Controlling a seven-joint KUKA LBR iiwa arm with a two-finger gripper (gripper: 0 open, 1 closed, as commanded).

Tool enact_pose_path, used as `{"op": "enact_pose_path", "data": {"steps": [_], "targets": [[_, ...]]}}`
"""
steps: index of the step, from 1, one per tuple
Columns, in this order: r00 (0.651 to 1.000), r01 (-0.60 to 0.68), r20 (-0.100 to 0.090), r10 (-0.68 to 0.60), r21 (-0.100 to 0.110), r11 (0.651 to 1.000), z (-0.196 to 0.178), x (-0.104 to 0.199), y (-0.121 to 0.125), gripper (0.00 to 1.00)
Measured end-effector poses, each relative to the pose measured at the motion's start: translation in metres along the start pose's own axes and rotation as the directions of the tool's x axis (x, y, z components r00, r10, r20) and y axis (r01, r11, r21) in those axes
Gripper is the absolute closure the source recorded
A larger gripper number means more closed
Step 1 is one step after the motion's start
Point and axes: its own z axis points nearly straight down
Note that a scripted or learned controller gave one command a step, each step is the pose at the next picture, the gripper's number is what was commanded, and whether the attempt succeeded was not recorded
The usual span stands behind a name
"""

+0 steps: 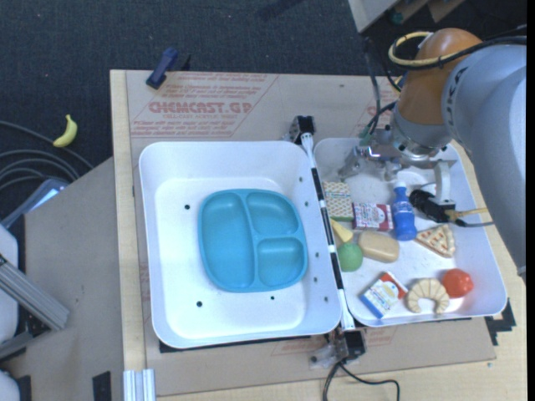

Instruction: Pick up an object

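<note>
Both white bins look like smooth, slightly glossy moulded plastic; the left bin (167, 249) holds a matt turquoise plastic divided plate (251, 239). Under it the bench top (209, 107) is flat brown cardboard or board with red print. To the right of the plate, the toy foods look like plastic: a shiny red tomato (457, 282), a glossy blue bottle (404, 212). The arm (493, 98) has smooth grey casing and a glossy orange band (435, 69).

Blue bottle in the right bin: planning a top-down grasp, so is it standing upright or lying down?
Lying down. The blue bottle shows its full length along the right bin's floor, white cap toward the gripper.
</note>
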Motion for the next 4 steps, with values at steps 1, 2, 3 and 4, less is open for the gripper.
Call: {"op": "enact_pose_path", "data": {"steps": [1,2,3,4], "targets": [[1.000,0.001,-0.001,-0.001,0.001,1.000,-0.0001,0.0098,0.0000,0.00],[1.000,0.000,0.000,0.000,0.001,1.000,0.0001,0.0033,-0.0001,0.00],[1.000,0.000,0.000,0.000,0.000,1.000,0.0000,0.0033,-0.0001,0.00],[1.000,0.000,0.000,0.000,0.001,1.000,0.0000,0.0041,0.0000,0.00]]}}
